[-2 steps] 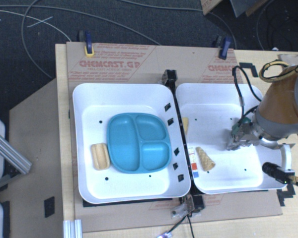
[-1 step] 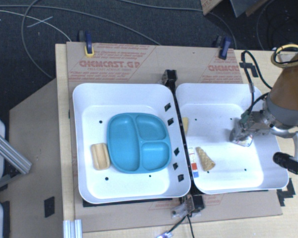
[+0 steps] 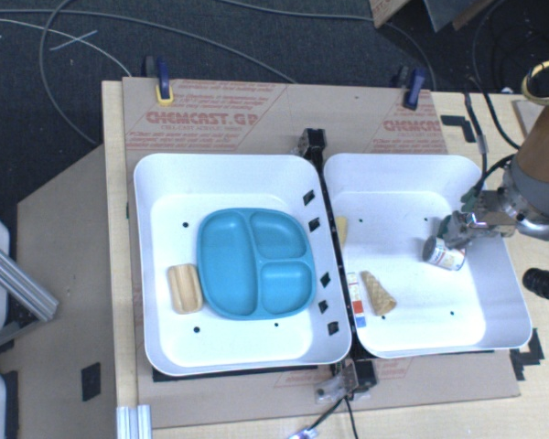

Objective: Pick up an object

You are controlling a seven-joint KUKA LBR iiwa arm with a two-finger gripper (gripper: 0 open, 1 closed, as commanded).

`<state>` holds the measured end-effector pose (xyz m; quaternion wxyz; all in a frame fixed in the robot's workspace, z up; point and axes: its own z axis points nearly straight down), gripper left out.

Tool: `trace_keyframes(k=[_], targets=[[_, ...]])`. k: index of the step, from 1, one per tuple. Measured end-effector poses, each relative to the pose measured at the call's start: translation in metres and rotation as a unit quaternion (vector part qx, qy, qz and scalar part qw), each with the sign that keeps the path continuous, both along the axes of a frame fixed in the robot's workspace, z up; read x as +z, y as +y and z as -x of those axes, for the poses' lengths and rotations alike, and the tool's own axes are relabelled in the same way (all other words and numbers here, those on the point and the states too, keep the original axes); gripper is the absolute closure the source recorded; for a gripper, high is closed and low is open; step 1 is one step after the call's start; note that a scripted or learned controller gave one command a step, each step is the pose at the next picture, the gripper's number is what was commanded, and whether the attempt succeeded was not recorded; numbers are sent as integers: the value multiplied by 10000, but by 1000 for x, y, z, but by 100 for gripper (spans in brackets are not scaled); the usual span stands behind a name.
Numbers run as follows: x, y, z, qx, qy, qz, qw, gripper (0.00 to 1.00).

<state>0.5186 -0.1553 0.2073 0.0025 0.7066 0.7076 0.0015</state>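
My gripper (image 3: 457,232) reaches in from the right over the right bin (image 3: 494,323), low near its right-hand side. A small silvery cylinder (image 3: 445,254) lies directly below and to the left of the gripper tip, touching or nearly touching it; whether it is held is not visible. A tan wedge-shaped piece (image 3: 378,293) lies on the bin floor at the lower left, well apart from the gripper. In the left bin (image 3: 156,337), a blue divided plate (image 3: 254,263) sits in the middle with a tan ridged block (image 3: 185,287) beside its left edge.
A thin strip with red and blue marks (image 3: 357,302) lies along the right bin's left wall, and a pale yellowish piece (image 3: 341,231) lies higher on that wall. Black clips (image 3: 313,142) join the bins. Cables run across the floor behind the bench.
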Motion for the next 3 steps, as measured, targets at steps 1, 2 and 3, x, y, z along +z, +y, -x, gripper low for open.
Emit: trace_keyframes(k=[1,2,3], targets=[[26,0,-1,-1,12,-4,10000,100],[16,57,-6,20,40,-22,10000,100],[16,107,-12,16,37,-21,10000,100]])
